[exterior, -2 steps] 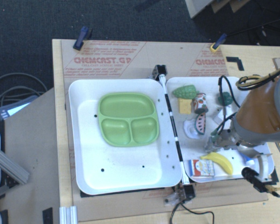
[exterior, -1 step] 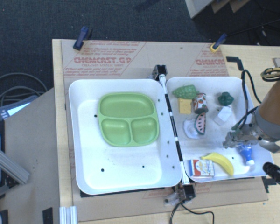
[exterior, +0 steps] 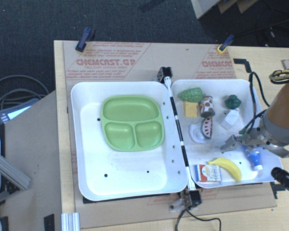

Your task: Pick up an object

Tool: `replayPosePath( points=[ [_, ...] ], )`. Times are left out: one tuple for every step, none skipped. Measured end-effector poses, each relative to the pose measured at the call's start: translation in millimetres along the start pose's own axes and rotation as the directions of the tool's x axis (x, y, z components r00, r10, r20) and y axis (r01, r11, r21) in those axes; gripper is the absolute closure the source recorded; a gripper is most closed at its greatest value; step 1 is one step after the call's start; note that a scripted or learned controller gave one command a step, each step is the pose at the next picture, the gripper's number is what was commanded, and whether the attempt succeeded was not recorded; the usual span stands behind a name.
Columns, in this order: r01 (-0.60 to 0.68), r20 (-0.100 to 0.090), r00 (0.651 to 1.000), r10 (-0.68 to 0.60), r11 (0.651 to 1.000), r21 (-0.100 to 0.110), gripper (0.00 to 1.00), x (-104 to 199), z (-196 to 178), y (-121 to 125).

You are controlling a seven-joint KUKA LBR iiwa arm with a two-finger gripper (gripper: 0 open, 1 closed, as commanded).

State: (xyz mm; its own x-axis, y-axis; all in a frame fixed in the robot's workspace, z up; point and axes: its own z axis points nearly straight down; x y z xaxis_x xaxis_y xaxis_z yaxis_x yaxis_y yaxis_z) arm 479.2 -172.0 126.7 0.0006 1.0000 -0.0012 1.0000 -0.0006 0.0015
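The right bin (exterior: 213, 83) holds several small objects. Near its front lie a banana (exterior: 227, 167) and a small carton (exterior: 208, 173). A blue bottle (exterior: 254, 159) lies by the right wall. Further back are a watermelon slice (exterior: 207, 127), a yellow block (exterior: 190, 109), a light green toy (exterior: 190, 95), a small can (exterior: 206, 105), a dark green toy (exterior: 232, 101) and a white piece (exterior: 230, 119). My gripper (exterior: 238, 141) hangs low over the bin's right half, just above the blue bottle and right of the watermelon slice. Nothing shows held in it.
The left bin (exterior: 120, 174) carries a green divided plate (exterior: 132, 121) in its back half. A black divider bar (exterior: 176, 124) runs between the bins. Black cables (exterior: 254, 88) trail along the right bin's far right wall. The grey arm with its orange band (exterior: 282, 112) covers the bin's right edge.
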Motion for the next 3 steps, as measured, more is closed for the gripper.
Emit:
replayPosePath(
  points=[
    [0.002,-0.001,1.000,-0.002,1.000,-0.002,0.00,47.5,41.4,83.4],
    [0.004,-0.005,1.000,-0.003,1.000,0.005,0.00,75.9,39.3,153.3],
    [0.005,-0.004,1.000,-0.005,1.000,0.014,0.00,63.7,36.3,186.7]
  ],
)
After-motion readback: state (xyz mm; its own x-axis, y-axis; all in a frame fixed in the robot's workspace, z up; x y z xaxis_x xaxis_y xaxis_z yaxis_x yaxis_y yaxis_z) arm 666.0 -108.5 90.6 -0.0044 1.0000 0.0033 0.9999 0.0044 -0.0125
